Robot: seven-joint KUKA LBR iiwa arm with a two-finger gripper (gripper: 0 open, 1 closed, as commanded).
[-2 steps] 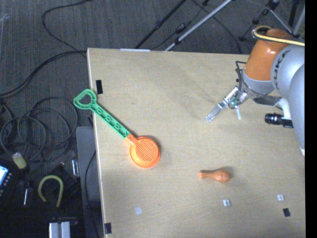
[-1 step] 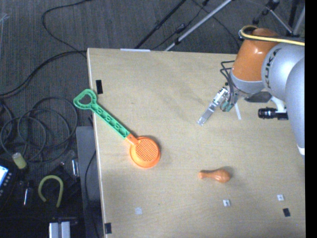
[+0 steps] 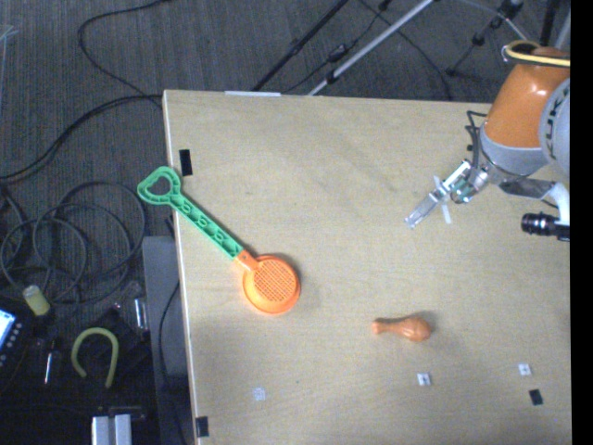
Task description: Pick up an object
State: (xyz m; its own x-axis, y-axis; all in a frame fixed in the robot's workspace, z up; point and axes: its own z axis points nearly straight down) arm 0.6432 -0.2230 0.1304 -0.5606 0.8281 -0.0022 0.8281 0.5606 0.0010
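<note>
Reaching in from the right edge, grey arm with orange band (image 3: 523,95) above the wrist, positioned over the upper right part of the wooden bench top (image 3: 343,174). Gripper (image 3: 428,209) extended down and to the left from the wrist, pale and thin in outline, poised over bare surface; too small and blurred to judge the spread, so cannot tell how far apart the tips stand. Nothing seen between them, nothing seen carried. Noted on the bench: an orange strainer paddle with green handle (image 3: 227,245), lying flat, round orange meshed head toward the middle of the surface, green perforated handle running up and left, looped end projecting just past the left edge of the bench. Well apart from the gripper, to its lower left. Also noted: a small orange drumstick-shaped toy (image 3: 405,327), lying on its side in the lower middle of the bench, bulbous end to the right, narrow end to the left. Below the gripper and apart from it, no contact. Small dark and pale markers (image 3: 423,378) scattered near the lower right of the surface, plus a dark tab (image 3: 185,162) near the upper left edge. Beyond the bench on the left, dark carpet with coiled black cables (image 3: 65,239), a yellow-green curved hook-like item (image 3: 95,350) and assorted equipment. Tripod legs (image 3: 398,21) crossing the floor above the bench.
</note>
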